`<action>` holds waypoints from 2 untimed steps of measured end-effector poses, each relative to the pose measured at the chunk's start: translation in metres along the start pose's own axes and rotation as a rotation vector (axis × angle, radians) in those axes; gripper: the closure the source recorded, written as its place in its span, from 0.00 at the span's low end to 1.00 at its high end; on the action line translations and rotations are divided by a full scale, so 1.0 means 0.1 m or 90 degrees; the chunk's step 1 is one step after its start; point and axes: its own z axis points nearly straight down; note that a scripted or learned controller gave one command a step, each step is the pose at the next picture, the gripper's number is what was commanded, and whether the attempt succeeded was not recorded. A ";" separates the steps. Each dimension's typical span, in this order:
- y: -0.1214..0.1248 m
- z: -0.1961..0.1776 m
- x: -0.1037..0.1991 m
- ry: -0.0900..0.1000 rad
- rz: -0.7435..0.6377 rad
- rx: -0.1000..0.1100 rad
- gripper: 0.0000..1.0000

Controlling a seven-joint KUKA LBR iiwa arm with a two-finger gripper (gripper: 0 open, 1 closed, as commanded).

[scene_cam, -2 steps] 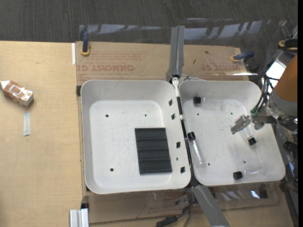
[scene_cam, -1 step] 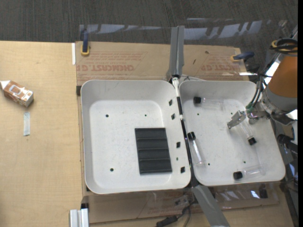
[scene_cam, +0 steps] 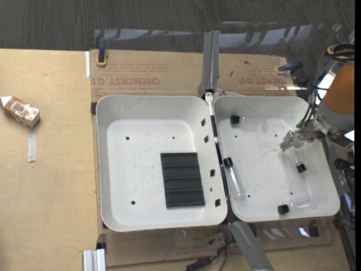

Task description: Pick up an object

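1. Gripper [scene_cam: 292, 141] sitting over the right bin [scene_cam: 324, 205], around 3 o'clock of that bin, near its right wall. Open or closed: can't tell from this angle, too small and blurry.
2. Nothing visibly gripped. Looks like the approach stage, pick not yet made.
3. Closest candidate: a short capped tube [scene_cam: 300, 166], just at 5 o'clock from the gripper and apart from it.
4. What could go wrong:
   - Clear tubes, probably slick and round, so likely to roll or squirt out of a pinch that lands off-centre.
   - See-through bodies almost vanishing against the white, so easy to aim at the cap and miss the rest.
   - Close to the right wall, so a risk of clipping the rim on the way down.
   - The long tube [scene_cam: 232, 178] at 9 o'clock lies tight against the left wall, so little room to get around it.
5. Counts:
   - White bins: 2, side by side.
   - Black caps in the right bin: 4, so probably 4 tubes, though not every clear body is traceable.
   - Ridged black block [scene_cam: 182, 179]: 1, at 5 o'clock in the left bin [scene_cam: 107, 151].
   - Small carton [scene_cam: 21, 111] on the bench: 1, well off at 9 o'clock.
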 end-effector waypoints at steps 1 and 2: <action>0.21 -0.31 0.64 -0.002 0.041 0.000 1.00; 0.11 0.11 0.32 -0.002 0.032 0.001 1.00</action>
